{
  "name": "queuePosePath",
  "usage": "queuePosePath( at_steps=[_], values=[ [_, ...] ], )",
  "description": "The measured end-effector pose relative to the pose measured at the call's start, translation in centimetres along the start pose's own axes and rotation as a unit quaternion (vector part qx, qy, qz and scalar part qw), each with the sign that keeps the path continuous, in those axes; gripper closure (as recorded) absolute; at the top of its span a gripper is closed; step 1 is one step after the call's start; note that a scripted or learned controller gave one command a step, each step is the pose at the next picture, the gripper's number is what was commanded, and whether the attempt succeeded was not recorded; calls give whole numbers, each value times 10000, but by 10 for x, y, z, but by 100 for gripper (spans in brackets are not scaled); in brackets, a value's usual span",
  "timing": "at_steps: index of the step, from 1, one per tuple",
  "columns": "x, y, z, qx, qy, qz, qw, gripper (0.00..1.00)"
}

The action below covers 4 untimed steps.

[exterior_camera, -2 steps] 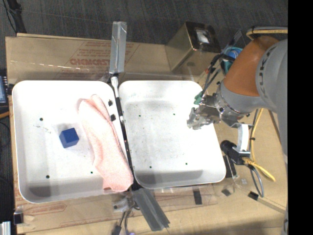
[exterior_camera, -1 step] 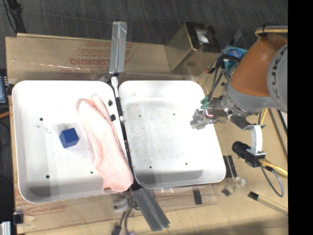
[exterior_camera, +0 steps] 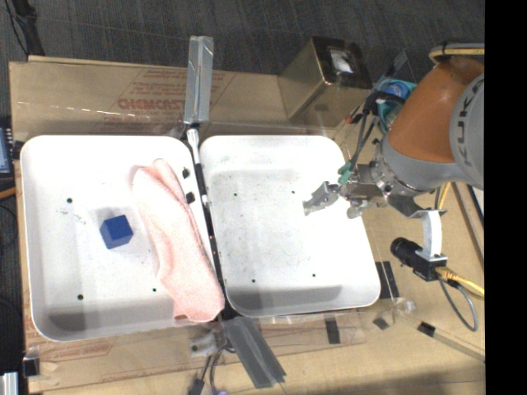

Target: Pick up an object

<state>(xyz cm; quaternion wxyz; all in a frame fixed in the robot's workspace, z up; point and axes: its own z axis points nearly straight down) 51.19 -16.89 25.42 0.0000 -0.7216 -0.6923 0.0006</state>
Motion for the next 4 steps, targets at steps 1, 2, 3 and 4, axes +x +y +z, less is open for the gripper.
queuePosePath(
  at_steps=[1, 2, 3, 4],
  values=[
    [-31, 21, -25, 9, 4, 613, 9981, 0],
    [-31, 44, -47, 10, 3, 473, 9989, 0],
    [-32, 85, -109, -7, 0, -1188, 9929, 0],
    [-40, 33, -2, 7, 0, -1191, 9929, 0]
  ],
)
